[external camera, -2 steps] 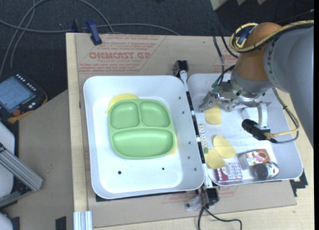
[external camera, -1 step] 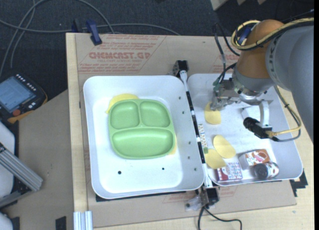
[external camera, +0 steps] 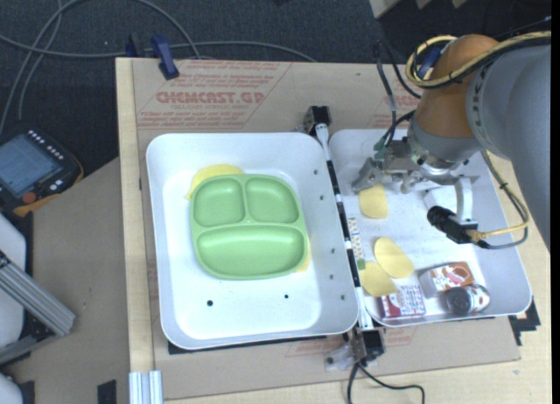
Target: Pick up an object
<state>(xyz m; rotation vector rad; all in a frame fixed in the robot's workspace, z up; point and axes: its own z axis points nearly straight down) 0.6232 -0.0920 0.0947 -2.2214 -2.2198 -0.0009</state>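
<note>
From the overhead camera I see my hand (external camera: 391,175) low in the right bin (external camera: 503,219), just above a yellow chip (external camera: 374,203); whether it is released or clenched I cannot tell. The chip looks thin, light and brittle, lying flat, so I would pinch it gently across its edges. The bin's left wall is near; open floor lies to the right.
</note>
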